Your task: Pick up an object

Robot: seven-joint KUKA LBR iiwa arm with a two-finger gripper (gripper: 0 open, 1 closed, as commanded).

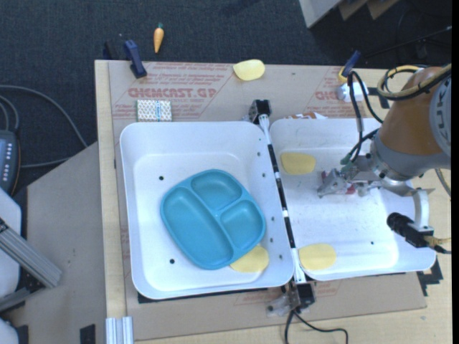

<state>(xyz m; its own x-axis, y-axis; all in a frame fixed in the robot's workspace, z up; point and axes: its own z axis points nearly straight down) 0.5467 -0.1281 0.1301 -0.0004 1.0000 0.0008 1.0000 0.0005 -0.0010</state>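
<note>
Candidate objects: yellow disc (297,163) in right bin (358,260), upper left part, near the divider; second yellow disc (317,256) at that bin's lower left corner. Gripper (331,185) low over the right bin floor, between the two discs, just right of the upper one; nothing visible between its fingers; finger spread cannot be told. Left bin (143,264): blue divided plate (212,217), a yellow piece (251,261) tucked under its lower right edge. Another yellow piece (249,69) on the board behind the bins
</note>
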